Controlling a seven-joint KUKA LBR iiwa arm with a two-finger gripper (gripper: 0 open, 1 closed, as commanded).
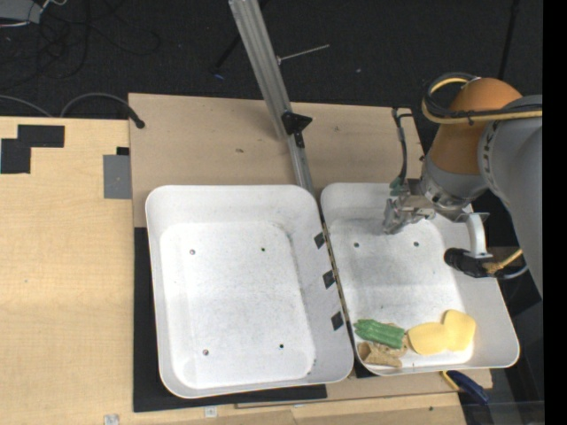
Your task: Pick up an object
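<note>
The right bin [416, 264] holds its objects along the near edge: a green, cucumber-like piece [381, 332], a yellow soft shape [440, 334] to its right, and a small tan item [383, 354] in the front-left corner. My gripper [396, 219] hangs over the far part of that bin, pointing down, well away from these objects. Nothing shows between its fingers. The grey arm with its orange band [465, 144] comes in from the right.
The left bin [235, 282] lies beside the right one, with black clips [326, 277] on the shared rim. A slanted metal rail [270, 87] rises behind the bins. A black handle-like part [468, 262] sticks out at the right bin's right side.
</note>
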